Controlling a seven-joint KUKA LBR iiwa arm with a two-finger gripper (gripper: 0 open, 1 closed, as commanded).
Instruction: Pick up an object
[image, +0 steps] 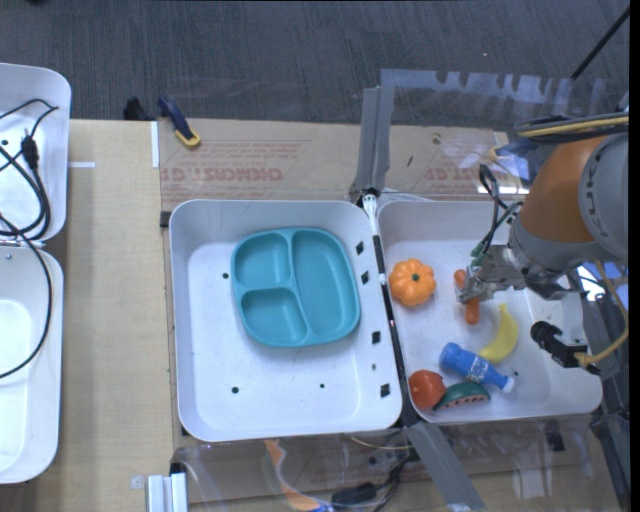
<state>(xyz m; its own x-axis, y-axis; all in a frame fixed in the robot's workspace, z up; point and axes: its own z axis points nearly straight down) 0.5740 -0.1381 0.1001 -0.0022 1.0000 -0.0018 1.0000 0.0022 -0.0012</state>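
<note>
My gripper (478, 284) is low in the right bin (560, 400), reaching in from the right under the grey arm with its orange band (560, 195). Its tip is right over a small orange carrot-like piece (471, 313), which pokes out on both sides of it. An orange pumpkin (412, 283) sits just to the left. A yellow banana (501, 337), a blue bottle (470, 364), a red tomato (426, 386) and a watermelon slice (466, 395) lie nearer the front.
The left bin (200, 390) holds a teal divided plate (296, 286). A ridge where the two bins meet (385, 320) runs close to the pumpkin. Black cable parts (555, 340) hang at the right side of the right bin.
</note>
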